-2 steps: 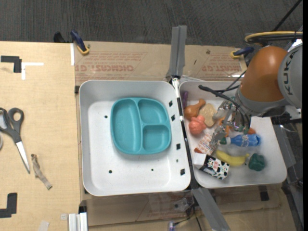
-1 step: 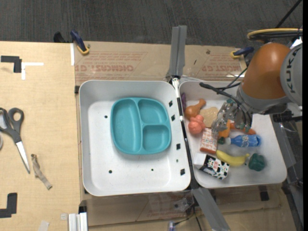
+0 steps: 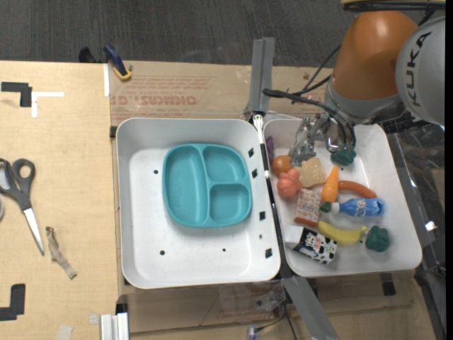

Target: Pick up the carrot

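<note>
Right bin (image 3: pixel 396 190), carrot (image 3: pixel 330 183) half-buried

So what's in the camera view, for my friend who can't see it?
A grey and orange robot arm's hand hovers over the right white bin, which holds toy foods: an orange carrot, a banana, a blue bottle and more. The left white bin holds a teal divided plate, and scissors lie on the bench.

Dark floor (image 3: pixel 141 13); wooden bench (image 3: pixel 56 190); cardboard (image 3: pixel 177 94).
</note>
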`<state>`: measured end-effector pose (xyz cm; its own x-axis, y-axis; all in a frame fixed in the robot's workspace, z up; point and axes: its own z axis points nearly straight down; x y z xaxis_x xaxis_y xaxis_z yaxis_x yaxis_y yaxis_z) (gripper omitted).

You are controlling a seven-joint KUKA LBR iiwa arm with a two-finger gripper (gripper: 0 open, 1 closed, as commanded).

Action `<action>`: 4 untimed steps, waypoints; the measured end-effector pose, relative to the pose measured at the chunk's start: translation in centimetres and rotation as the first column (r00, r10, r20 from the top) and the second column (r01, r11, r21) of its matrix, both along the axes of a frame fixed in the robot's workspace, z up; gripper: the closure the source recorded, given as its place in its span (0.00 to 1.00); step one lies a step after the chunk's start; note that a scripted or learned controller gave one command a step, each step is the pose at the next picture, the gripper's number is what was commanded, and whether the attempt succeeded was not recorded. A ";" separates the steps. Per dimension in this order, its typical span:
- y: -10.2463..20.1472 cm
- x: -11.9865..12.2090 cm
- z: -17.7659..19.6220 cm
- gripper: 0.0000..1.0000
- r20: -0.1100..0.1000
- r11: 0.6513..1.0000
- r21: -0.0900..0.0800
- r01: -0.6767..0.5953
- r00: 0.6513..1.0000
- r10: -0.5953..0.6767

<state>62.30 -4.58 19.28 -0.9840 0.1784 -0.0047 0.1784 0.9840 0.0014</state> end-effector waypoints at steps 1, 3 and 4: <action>-8.5 0.9 -7.0 1.00 -0.002 0.990 -0.001 -0.140 0.990 0.140; -8.0 -5.6 -9.5 0.00 0.004 0.992 -0.003 -0.128 0.992 0.128; -9.7 -1.8 -9.6 0.00 0.007 0.986 -0.005 -0.164 0.986 0.164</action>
<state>60.46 -14.23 9.67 -0.9998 0.0141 -0.0126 0.0142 0.9999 -0.0023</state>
